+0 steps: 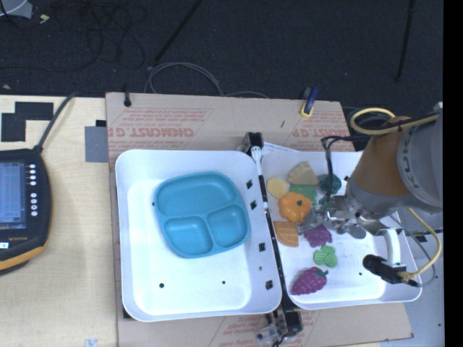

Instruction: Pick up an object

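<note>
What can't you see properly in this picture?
- The tool: its own body and the arm hide the tips in the camera view, so open or shut is unclear.
- The teal toy: the wrist and a black cable cover part of it.
- The handheld screen: cut off by the left edge, its display too small to read.
- The right bin: the arm covers its far right part.

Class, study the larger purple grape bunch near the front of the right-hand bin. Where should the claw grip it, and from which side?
Probably from straight above, across the narrow middle of the grape bunch. It lies flat and apart from the other toys, with bare bin floor on either side for the fingers.
</note>
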{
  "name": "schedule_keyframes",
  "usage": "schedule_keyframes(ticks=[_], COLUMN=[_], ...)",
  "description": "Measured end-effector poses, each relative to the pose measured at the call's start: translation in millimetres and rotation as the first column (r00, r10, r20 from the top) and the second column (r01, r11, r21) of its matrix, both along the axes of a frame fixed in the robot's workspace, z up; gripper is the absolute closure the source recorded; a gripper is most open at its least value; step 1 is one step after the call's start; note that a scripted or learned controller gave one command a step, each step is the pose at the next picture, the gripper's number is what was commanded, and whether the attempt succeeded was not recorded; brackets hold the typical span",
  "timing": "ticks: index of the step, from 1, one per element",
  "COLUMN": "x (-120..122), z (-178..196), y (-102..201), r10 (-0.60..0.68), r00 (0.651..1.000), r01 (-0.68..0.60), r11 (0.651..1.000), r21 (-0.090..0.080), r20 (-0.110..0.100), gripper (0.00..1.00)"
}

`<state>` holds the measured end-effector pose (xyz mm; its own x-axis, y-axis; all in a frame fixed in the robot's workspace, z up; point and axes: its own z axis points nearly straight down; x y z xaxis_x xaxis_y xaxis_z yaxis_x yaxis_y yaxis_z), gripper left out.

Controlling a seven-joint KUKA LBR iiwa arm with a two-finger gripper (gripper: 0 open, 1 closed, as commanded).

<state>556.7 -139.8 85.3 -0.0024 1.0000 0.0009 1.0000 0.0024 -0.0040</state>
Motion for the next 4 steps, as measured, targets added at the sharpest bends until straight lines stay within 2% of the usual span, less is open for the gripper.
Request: schedule_keyframes(ticks=[1, 2, 3, 4], x=[69, 86, -13, 35], z=[-1, -2, 1, 2], y=[22, 14, 46, 48], r10=[0.002, 0.003, -0.005, -0.001], r00=[1.000, 1.000, 1.000, 1.000], r01=[-0.002, -0.003, 0.005, 0.001], r11=[1.000, 1.000, 1.000, 1.000], r21=[0.000, 0.001, 0.002, -0.001], r20=[0.001, -0.009, -0.007, 0.004], gripper=[0.00, 0.00, 0.00, 0.00])
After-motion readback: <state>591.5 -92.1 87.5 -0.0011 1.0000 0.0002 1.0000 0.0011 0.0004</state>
